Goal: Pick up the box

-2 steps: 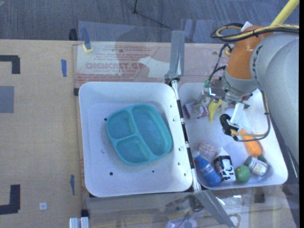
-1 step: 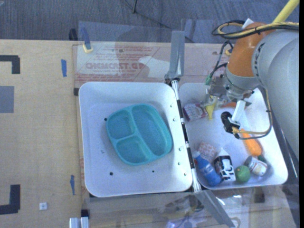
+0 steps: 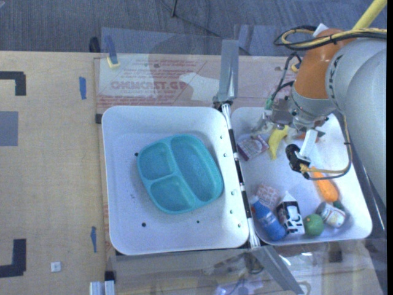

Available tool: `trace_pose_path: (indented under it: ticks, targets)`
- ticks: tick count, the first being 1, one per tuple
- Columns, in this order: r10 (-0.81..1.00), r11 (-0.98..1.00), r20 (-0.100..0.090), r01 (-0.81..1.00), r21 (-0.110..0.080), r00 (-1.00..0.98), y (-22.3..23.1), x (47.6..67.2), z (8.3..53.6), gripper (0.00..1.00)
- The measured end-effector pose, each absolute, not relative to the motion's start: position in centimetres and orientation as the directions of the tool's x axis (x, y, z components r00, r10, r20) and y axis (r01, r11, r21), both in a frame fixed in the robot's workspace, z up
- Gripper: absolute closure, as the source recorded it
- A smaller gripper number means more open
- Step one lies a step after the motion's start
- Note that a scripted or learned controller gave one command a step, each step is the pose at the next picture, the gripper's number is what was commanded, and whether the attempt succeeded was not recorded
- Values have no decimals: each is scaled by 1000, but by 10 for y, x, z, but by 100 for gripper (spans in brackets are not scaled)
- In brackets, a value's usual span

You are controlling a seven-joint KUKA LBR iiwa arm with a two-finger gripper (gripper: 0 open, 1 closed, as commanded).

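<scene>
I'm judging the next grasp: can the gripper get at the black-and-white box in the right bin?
Probably yes, though tightly. Nothing lies on the box, but a blue bottle and a green ball crowd its sides. The gripper is at the bin's far end, by the banana.

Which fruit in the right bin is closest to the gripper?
The yellow banana, right beside the gripper; the orange piece and the green ball lie well away, nearer the camera.

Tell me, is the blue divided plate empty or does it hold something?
Empty. The plate lies right side up in the white bin, and its three compartments show only bare blue surface.
</scene>
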State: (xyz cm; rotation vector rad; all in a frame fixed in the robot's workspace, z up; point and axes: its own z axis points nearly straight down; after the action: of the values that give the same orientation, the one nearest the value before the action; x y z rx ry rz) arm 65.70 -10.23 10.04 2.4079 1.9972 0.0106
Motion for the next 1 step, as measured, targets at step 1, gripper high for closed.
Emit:
trace_pose_path:
  ticks: [1]
  targets:
    - [982, -188, 5, 982, 18, 188, -135, 655, 93, 0]
